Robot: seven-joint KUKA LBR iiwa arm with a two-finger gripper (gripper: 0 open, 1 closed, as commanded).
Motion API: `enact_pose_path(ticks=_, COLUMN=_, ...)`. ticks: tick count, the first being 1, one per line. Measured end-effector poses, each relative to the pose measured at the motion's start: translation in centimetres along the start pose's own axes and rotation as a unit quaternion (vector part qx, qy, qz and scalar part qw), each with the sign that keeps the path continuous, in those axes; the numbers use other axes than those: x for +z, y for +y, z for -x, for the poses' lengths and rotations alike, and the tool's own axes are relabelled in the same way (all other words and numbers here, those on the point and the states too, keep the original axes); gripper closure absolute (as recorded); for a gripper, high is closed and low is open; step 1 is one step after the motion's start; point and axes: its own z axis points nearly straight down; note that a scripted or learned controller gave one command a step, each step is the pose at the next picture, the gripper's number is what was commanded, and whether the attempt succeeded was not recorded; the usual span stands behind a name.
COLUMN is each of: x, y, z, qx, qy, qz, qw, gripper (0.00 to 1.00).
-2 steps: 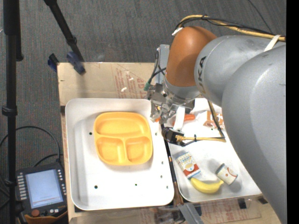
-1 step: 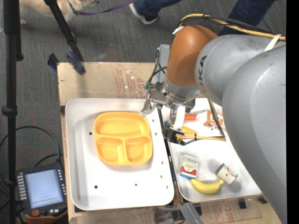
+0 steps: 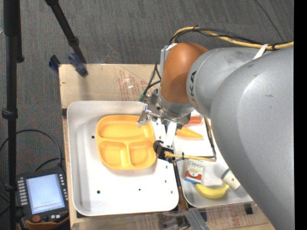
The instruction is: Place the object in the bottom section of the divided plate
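A yellow divided plate (image 3: 102,150) lies in the left white bin (image 3: 86,190), with one wide section on its far side and two smaller sections on its near side; all three hold nothing. My gripper (image 3: 156,124) hangs over the plate's right edge, near the wall between the two bins. Nothing can be seen held in it. In the right bin (image 3: 240,195), an orange wedge-shaped piece (image 3: 191,133) lies just right of the gripper, partly behind the arm.
Also in the right bin are a small white and red carton (image 3: 194,171), a banana (image 3: 211,191) and a white object with an orange tip (image 3: 230,179). The arm's bulk covers much of that bin. A pendant with a screen (image 3: 43,194) sits left of the bench.
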Motion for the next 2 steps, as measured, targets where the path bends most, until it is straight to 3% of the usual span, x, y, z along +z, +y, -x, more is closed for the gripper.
enact_pose_path(ticks=1, x=-0.7, y=0.3, z=0.8, qx=0.006, qy=-0.007, qz=-0.003, qw=1.0, gripper=1.0)
enact_pose_path(ticks=2, x=-4.4, y=-8.0, z=-1.7, qx=-0.139, qy=0.0, qz=-0.017, qw=0.9901, gripper=1.0)
